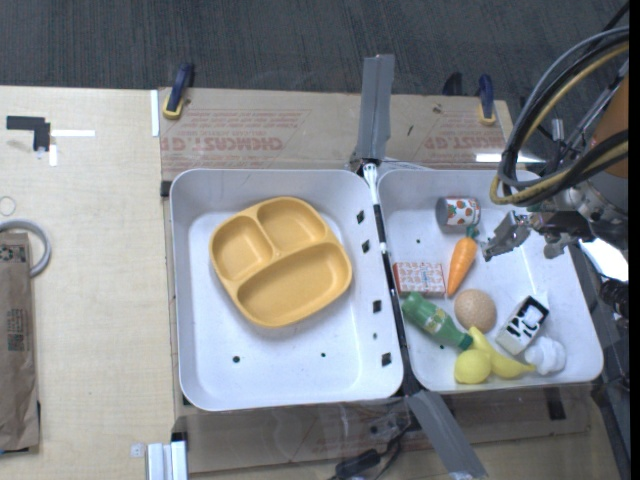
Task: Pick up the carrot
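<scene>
In the camera view, the carrot (461,262) is seen in the right bin (575,298), right of centre in the frame. It is orange, smooth and tapered, with its thick end toward the top of the frame, where a small dark stub is borne, and its point toward the bottom left. It lies flat on the bin floor, its tip close to a small printed box (419,278) and its thick end just below a small can (458,211) with a red and white label.

The gripper (503,236) is seen just to the right of the carrot's thick end, reached in from the right edge under a bundle of dark cables (560,88). Its fingers are seen spread a little apart, and nothing is held between them; whether the carrot is touched cannot be told.

Two white bins are counted, side by side. In the left bin (195,298) one yellow divided plate (281,260) is laid. In the right bin are counted one carrot, one can, one printed box, one green bottle (434,320), one tan egg-shaped object (476,309), one yellow lemon (473,366), one yellow banana (505,360), and one black and white object (525,323) beside one white object (546,354).
</scene>
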